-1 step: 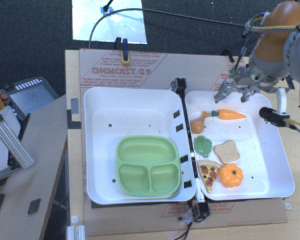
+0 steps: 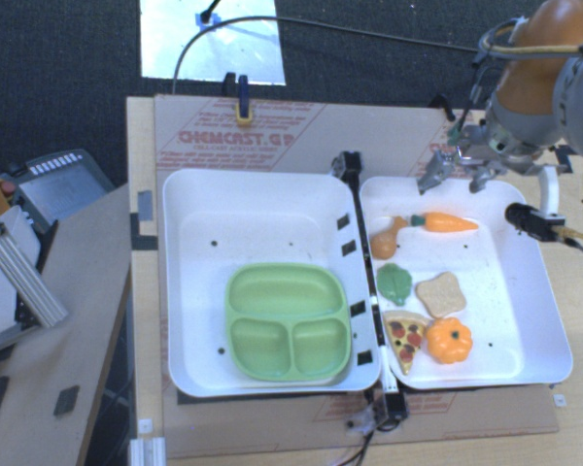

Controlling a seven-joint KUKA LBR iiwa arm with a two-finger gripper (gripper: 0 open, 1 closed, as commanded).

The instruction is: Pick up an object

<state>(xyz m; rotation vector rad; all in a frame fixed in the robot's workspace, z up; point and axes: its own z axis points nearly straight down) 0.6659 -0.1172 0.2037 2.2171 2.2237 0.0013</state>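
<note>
dark carpet floor (image 2: 58,56), cardboard-topped bench (image 2: 301,129), pale side table (image 2: 68,289)

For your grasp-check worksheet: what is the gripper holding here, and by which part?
Nothing. The gripper hangs at the right bin's far edge, above the carrot, with nothing between its fingers.

Bright, even overhead light washes my two white bins (image 2: 272,187) almost to glare, and a reflective sheet (image 2: 212,27) at the top shines pale. Shadows under the toy food are faint and soft, while my own gripper (image 2: 457,168) looks slightly blurred and grainy
</note>
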